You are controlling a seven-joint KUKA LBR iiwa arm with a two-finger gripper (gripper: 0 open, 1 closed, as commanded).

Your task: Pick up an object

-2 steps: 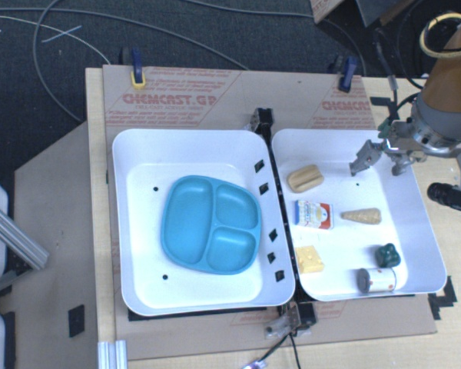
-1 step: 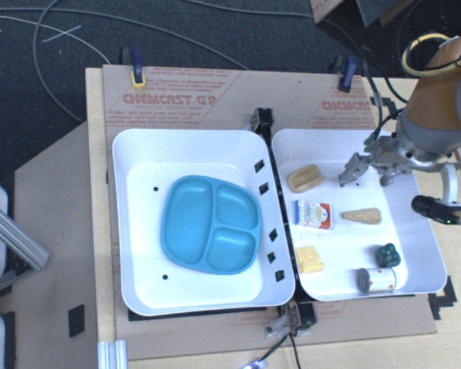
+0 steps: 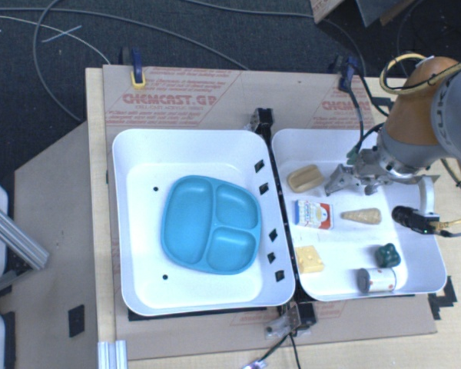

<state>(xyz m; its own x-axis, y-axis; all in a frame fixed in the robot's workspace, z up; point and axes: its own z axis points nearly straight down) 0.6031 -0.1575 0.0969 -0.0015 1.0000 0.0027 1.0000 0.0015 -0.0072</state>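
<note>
Bench board point(image 3: 177, 91) printed "CHEMCAST GP" in red; gripper point(image 3: 352, 177) above right bin point(image 3: 422, 279), near bread roll point(image 3: 305, 178); finger state indeterminate.

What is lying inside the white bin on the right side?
The right bin holds a bread-like piece, carton, cone, cheese-like block, green item and cylinder. The arm covers its upper right.

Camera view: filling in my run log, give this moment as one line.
grey two-finger gripper: above right white bin, beside tan bread-shaped toy | holding: nothing seen | blue divided plastic plate: left white bin
</note>
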